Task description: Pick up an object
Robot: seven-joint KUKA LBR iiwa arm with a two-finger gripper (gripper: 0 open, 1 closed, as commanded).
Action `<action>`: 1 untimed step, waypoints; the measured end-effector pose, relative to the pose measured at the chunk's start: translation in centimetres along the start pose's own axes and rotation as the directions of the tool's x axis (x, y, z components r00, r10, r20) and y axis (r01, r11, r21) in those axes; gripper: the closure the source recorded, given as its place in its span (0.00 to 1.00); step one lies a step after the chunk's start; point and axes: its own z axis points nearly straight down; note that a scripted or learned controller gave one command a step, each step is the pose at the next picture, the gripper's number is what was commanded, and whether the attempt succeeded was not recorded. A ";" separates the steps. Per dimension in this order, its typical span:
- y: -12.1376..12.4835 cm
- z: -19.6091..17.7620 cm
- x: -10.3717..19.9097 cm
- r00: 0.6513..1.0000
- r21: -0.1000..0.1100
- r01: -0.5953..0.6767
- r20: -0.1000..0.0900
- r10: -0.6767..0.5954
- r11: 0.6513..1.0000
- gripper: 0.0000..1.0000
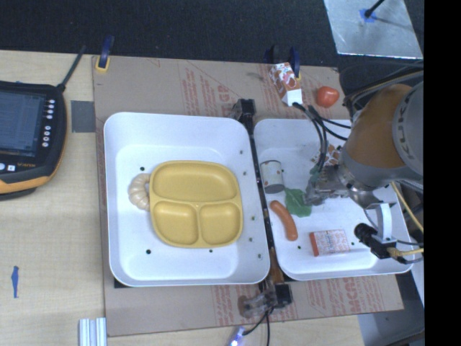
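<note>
Where cardboard covers bench, holds two bins. Gripper low in right bin, grip state impossible to tell; green piece touching at eight o'clock.

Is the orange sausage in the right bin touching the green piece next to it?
Cannot tell. In the camera view the sausage runs up to the lower left edge of the green piece with no clear gap, but contact isn't plainly visible.
</note>
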 end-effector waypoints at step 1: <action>-2.4 1.0 -3.8 1.000 -0.001 -0.005 -0.001 0.005 1.000 1.00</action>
